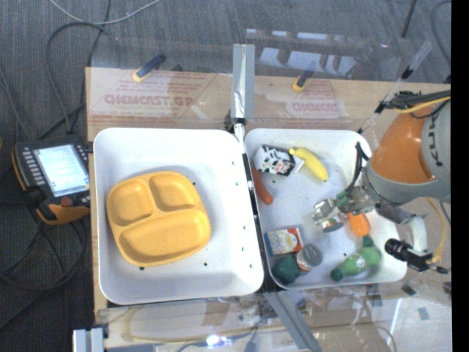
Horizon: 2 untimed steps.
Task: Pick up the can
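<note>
I'm looking down on the tabletop [102,101] w/ two white bins side by side. Left bin [124,277] holds just one thing: a yellow divided tray [157,216], three compartments, sitting a bit left of center. Right bin [333,141] is the busy one. Near its back edge there's a black-and-white carton [276,160] w/ a banana [311,163] just beside it on the right. An orange-red carrot-like piece [261,188] lies along the left wall. Front area: a small box w/ red label [283,240], a dark green round item [286,270] just in front of it, and the can [311,256] lying beside the box on its right, grey end facing up. Green bottle [357,263] lies toward the front right corner, an orange piece [359,224] just behind it. Arm comes in from the right; the hand [331,213] sits low over the bin's mid-right, apart from the can, behind it. Can't tell from here if the hand is open or closed, metal bits too cluttered.
</note>
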{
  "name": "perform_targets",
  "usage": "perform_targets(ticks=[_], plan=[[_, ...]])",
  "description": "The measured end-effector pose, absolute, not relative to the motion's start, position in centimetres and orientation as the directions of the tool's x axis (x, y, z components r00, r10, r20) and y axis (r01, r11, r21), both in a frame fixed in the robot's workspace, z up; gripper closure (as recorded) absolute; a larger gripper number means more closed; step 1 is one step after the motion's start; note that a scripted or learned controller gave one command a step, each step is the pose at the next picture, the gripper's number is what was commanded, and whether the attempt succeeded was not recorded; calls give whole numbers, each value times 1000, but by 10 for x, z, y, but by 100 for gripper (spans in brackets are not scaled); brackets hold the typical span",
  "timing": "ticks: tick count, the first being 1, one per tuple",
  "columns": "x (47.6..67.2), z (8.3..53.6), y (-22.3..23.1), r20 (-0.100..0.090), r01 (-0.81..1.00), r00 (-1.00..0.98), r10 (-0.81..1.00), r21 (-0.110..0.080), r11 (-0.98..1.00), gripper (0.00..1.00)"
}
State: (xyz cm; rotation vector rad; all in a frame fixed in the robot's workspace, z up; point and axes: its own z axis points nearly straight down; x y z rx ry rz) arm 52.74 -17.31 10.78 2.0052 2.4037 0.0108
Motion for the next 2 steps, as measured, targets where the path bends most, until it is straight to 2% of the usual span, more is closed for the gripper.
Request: perform_targets(ticks=[1, 2], plan=[[571, 96, -192, -7, 996, -88, 996, 22, 88, 100], [611, 203, -163, -4, 999, 44, 999, -2, -44, 100]])
